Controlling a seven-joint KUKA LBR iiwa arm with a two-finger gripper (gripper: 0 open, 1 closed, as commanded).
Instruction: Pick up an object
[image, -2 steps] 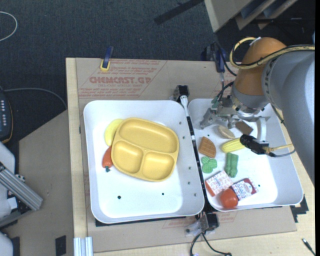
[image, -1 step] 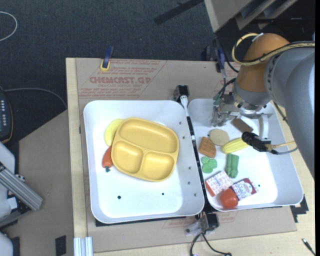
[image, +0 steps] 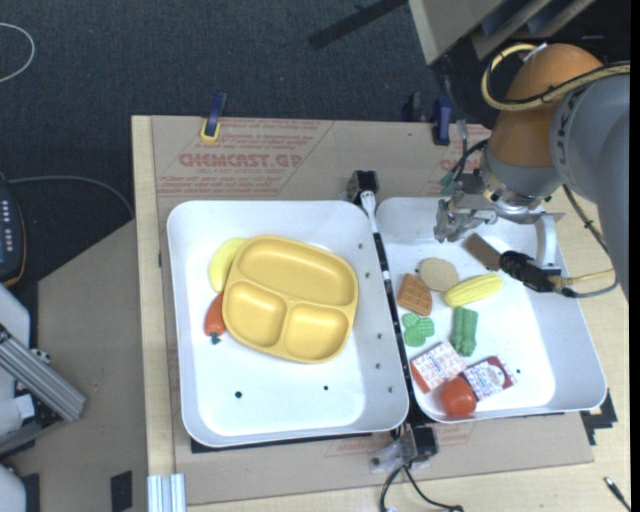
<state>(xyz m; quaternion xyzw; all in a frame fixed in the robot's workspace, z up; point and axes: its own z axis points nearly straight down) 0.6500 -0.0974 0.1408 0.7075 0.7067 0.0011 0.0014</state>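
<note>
KUKA arm at the bins, seen from above: my grey arm (image: 590, 120) reaches in from the right, its orange band turned to the camera. It carries my jaws over the far left corner of the right bin (image: 560, 340), above bare white floor near the divider. From this slant I cannot tell whether the jaws are spread or pressed together.

The things to pick lie toward the camera from me, in the left half of that bin. Nearest is a tan round disc (image: 437, 272). A brown waffle-like piece (image: 414, 295) touches its left edge, and a yellow corn cob (image: 473, 290) lies tilted just to its right. Further forward sit a lumpy green piece (image: 418, 327) and an upright green block (image: 464, 330), close together. Beyond them, by the near rim, two red-and-white packets (image: 435, 363) flank a red tomato (image: 458, 398). One packet is to its left, the other to its right.

The left bin (image: 300, 395) holds a yellow compartment tray (image: 290, 298), set at a slight angle. A yellow banana (image: 225, 262) pokes out from under its far left corner, and a red-orange pepper (image: 215, 317) lies against its left side. Both bins rest on a tabletop (image: 250, 165) covered with brown printed board.
</note>
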